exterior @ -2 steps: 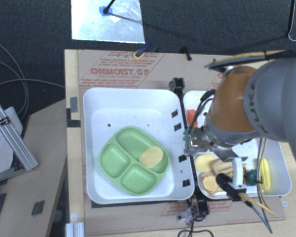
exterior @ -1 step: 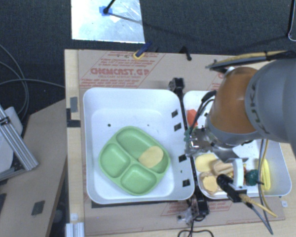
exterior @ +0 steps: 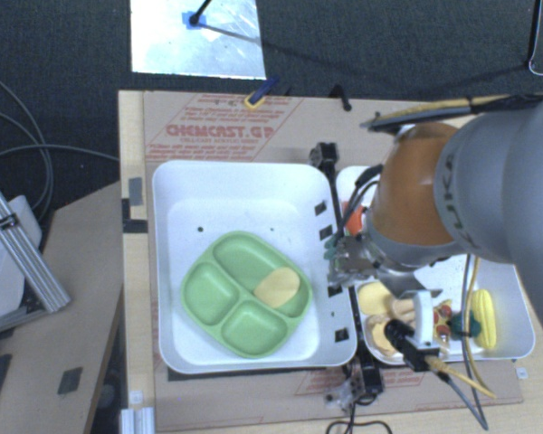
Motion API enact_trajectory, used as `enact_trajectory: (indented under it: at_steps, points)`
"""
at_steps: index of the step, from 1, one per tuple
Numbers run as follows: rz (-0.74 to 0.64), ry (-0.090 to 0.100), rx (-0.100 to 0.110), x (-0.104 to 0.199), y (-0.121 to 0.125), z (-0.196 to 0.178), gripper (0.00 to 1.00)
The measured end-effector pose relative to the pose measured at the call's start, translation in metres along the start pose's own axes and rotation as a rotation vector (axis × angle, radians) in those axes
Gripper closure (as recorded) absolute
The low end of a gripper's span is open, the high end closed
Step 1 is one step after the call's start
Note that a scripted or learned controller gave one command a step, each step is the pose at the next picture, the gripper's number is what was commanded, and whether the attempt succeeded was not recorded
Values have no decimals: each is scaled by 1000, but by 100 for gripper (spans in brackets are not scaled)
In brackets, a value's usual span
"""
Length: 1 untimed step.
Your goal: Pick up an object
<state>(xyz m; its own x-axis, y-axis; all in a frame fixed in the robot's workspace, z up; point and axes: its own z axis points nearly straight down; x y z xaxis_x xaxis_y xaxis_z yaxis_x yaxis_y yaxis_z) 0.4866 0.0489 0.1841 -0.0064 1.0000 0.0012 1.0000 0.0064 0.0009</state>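
Over the right bin [exterior: 516,333], the arm [exterior: 462,188]

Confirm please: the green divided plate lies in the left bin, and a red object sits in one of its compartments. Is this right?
Not quite. The green divided plate does lie in the left bin, but the object sitting in one of its compartments is pale yellow, not red. The camera view shows this clearly.
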Motion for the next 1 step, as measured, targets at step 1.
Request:
enact_trajectory:
  at_steps: [1]
  points:
    - [7,-2,-14,-44,2,-106,100]
